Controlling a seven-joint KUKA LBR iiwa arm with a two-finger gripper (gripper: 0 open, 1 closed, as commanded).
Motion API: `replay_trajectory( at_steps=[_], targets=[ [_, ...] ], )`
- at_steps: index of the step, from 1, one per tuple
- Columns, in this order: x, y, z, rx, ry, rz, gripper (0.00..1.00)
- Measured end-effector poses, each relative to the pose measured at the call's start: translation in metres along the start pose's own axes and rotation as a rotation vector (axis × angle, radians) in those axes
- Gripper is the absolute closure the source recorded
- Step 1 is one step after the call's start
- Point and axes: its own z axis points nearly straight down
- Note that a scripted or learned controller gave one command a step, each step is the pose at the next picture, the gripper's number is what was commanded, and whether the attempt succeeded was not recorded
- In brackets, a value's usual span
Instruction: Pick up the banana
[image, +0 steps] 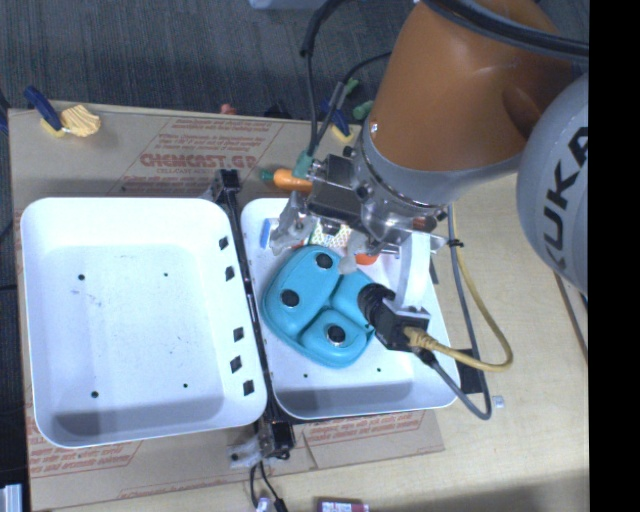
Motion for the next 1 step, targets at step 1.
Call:
replay_trajectory(
  at_steps=[1],
  targets=[
    [-0.0424, 0.0122, -0.1177, -0.002, 0.001, -0.105, 0.0]
  ],
)
